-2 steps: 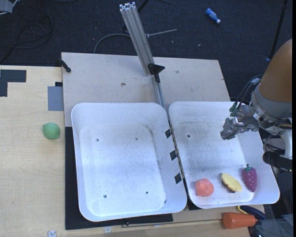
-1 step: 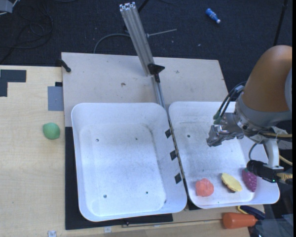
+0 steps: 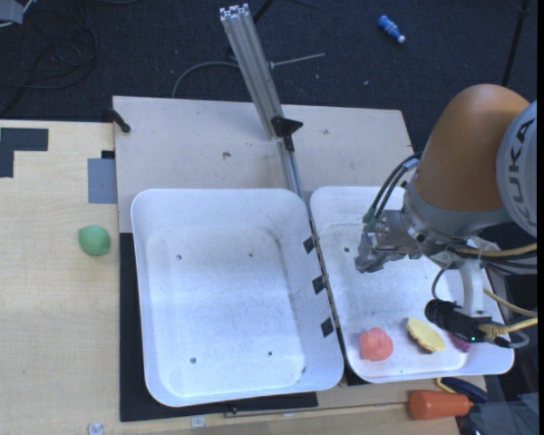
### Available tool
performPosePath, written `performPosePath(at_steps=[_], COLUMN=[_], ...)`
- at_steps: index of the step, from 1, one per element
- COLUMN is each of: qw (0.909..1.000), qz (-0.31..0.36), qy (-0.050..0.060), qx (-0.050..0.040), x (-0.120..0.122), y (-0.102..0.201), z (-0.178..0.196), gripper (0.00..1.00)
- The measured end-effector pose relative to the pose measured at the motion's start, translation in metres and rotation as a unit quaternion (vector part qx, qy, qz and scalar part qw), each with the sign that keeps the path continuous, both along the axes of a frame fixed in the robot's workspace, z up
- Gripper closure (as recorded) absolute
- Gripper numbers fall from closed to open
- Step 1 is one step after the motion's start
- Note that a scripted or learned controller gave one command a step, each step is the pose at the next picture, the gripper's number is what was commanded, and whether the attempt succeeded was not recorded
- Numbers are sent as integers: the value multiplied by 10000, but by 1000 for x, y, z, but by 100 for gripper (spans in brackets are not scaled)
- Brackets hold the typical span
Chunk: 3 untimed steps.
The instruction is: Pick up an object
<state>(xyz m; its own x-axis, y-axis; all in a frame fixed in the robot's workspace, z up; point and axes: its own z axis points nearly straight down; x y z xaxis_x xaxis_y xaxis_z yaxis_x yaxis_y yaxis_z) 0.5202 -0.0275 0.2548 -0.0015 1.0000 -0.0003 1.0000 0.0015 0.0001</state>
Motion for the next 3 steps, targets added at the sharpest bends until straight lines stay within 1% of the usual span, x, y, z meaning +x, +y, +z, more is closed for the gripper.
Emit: performPosePath(at_steps=[2, 3], qw=[10000, 10000], qz=[8, -6], qy=[4, 4], qx=[4, 0], x=[-7, -7], y=[104, 103], z=[5, 5], gripper=[100, 0])
